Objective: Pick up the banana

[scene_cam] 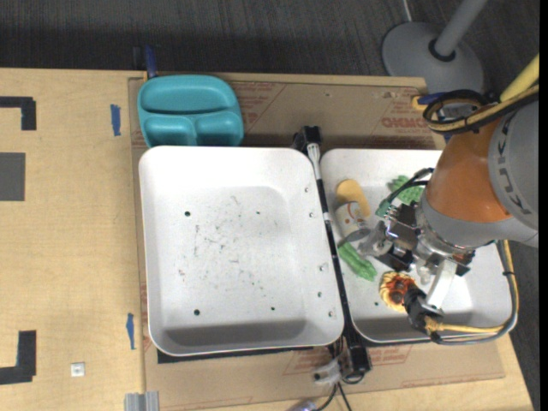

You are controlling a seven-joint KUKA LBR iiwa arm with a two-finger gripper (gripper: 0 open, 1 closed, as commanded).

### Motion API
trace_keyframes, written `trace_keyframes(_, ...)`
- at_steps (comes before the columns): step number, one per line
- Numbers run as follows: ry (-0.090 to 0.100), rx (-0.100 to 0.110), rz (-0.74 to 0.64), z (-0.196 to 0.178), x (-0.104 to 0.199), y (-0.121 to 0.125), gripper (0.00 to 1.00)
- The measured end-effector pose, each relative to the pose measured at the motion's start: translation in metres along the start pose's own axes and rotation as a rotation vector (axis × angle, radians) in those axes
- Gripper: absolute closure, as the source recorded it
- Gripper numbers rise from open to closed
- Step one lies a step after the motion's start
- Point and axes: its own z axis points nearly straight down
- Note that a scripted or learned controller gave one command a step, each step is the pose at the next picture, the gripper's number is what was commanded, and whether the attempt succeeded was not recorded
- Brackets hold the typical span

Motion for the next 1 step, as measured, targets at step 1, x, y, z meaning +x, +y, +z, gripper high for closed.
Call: trace_keyframes(1, 0.000, 0.001, -0.250, 0.0001, 0.0530, -0.0284, 0.00)
